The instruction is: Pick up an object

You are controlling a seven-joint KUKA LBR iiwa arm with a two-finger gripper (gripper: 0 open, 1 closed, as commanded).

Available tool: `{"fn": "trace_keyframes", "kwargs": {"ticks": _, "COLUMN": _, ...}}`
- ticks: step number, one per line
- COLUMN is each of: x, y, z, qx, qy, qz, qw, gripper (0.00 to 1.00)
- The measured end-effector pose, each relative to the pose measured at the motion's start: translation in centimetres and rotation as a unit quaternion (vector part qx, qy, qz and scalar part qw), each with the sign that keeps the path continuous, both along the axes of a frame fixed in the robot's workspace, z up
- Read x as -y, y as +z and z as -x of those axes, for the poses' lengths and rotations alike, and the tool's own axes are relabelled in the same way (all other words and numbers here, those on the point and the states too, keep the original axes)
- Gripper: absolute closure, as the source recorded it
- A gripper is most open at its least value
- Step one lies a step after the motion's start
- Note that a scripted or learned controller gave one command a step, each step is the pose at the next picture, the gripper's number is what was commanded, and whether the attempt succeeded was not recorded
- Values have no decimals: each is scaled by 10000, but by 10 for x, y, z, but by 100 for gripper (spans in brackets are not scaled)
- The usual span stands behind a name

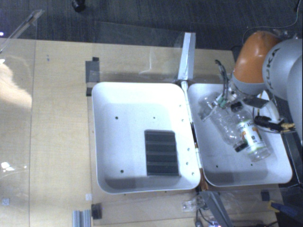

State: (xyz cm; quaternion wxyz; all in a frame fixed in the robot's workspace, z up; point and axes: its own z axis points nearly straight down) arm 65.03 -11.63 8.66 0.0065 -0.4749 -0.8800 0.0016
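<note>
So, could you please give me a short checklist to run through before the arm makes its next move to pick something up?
1. Target in view: a clear plastic bottle with a label and a dark cap lies on its side in the right bin. Ok.
2. Gripper over the right bin, near its upper left part, above crinkled clear plastic. Ok.
3. Finger state: cannot tell.
4. Anything held between the fingers: cannot tell.
5. Gripper lined up with the bottle: it sits up and to the left of it, not over it. Not ok.
6. Other candidate: a dark ribbed block lies flat in the left bin, apart from its walls. Ok.
</note>
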Motion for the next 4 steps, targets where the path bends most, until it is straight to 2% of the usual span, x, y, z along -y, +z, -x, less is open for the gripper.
{"fn": "trace_keyframes", "kwargs": {"ticks": 1, "x": 28, "y": 143, "z": -21, "qx": 125, "qy": 617, "qz": 24, "qw": 9980, "gripper": 0}}
{"fn": "trace_keyframes", "kwargs": {"ticks": 2, "x": 66, "y": 32, "z": -8, "qx": 122, "qy": 1169, "qz": 21, "qw": 9931, "gripper": 0}}
{"fn": "trace_keyframes", "kwargs": {"ticks": 3, "x": 89, "y": 115, "z": 33, "qx": 124, "qy": 1226, "qz": 28, "qw": 9924, "gripper": 0}}
{"fn": "trace_keyframes", "kwargs": {"ticks": 4, "x": 59, "y": 59, "z": 53, "qx": 98, "qy": -221, "qz": 20, "qw": 9997, "gripper": 0}}
